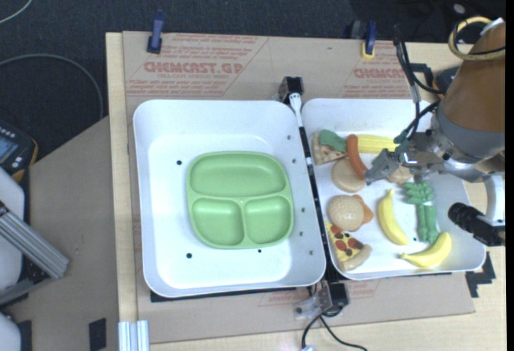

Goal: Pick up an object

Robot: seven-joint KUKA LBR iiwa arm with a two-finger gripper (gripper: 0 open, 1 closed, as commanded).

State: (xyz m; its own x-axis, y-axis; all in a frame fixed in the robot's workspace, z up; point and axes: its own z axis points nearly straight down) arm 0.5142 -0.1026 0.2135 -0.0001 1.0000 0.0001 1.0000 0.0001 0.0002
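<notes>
The right bin holds several toy foods. A pizza slice, a red sausage and a yellow corn cob lie at its far side. A tan round bun sits below them, with a burger and a second pizza slice nearer the front. Two bananas and a green vegetable lie to the right. My gripper hangs low over the bin's middle, just right of the tan bun and below the corn. A small tan piece shows beside it.
The left bin bears a green divided plate. A black clamp sits between the bins at the far side. The arm's grey body and orange band cover the right bin's far right corner.
</notes>
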